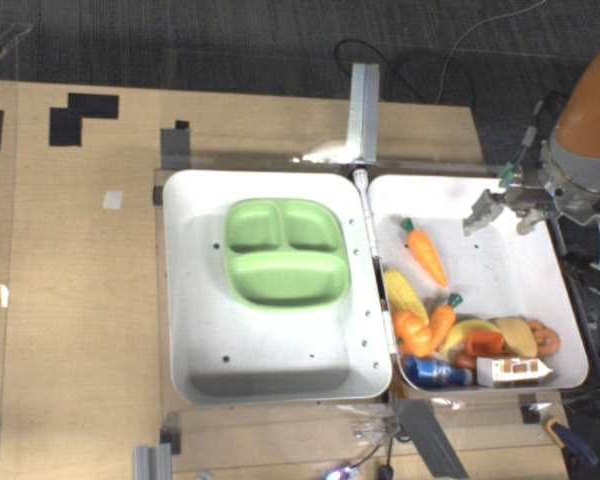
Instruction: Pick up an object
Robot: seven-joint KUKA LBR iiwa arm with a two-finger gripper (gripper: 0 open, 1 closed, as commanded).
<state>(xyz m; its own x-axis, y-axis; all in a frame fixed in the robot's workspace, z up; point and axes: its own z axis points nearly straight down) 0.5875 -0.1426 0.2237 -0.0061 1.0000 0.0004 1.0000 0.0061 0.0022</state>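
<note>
Clutter first: lower right of frame, the near end of the right bin [570, 298] is packed. White box [513, 371], blue bottle [432, 372], corn cob [403, 292], orange pepper [411, 332], a small carrot [442, 323], banana [470, 330] and what looks like a potato [518, 337], all touching or overlapping. Blur there is bad, so a couple of those IDs are guesses.

Mid-frame right: one lone carrot [425, 254] lies on bare bin floor, tilted, green top toward the upper left, clear of the pile. Best pick candidate in my view.

Left bin [180, 298] holds a green divided plate [285, 251], centre of frame, flat.

Upper right: tool [507, 211] hangs over the far part of the right bin, right of the lone carrot and apart from it. Two fingers look spread fairly wide, nothing between them, touching nothing I can see.

Risks:
- Descending where it hangs now closes on bare floor; it needs to shift left over the carrot.
- Carrot is round and tapered; fingers closing along its length instead of across would likely squeeze it out.
- Going for the pile risks pinching two items, or nudging neighbours and losing the grip.
- Worktop [70, 318] plays no part.
</note>
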